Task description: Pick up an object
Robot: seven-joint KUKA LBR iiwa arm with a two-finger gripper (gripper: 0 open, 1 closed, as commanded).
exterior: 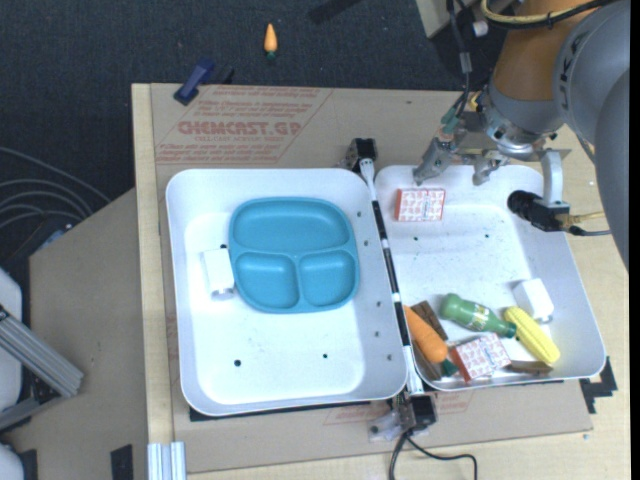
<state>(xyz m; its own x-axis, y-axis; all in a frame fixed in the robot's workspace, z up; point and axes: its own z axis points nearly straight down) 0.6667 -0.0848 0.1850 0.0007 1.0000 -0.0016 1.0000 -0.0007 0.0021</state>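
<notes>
Down at the near edge of the right bin (560,268), a cluster of toys sits packed together: a carrot (427,337) against the divider, a brown piece (431,316) just behind it, a small red-and-white box (479,356) beside them, a green bottle (476,314) lying on its side, and a yellow corn cob (533,334) touching its far end. A white block (533,297) rests just beyond the corn, near the right wall.

Up at the far end of that bin, another red-and-white box (420,205) lies flat and alone. The gripper (458,163) hangs just above and behind it, fingers spread apart with nothing between them, though the tips are a bit hard to make out against the bin rim.

Over in the left bin (190,268), a blue divided plate (293,251) takes the middle, with a small white piece (217,271) just beside its left edge. Beyond the surface (250,118), a tiny orange object (270,38) and a blue one (193,82) lie on the dark floor.
</notes>
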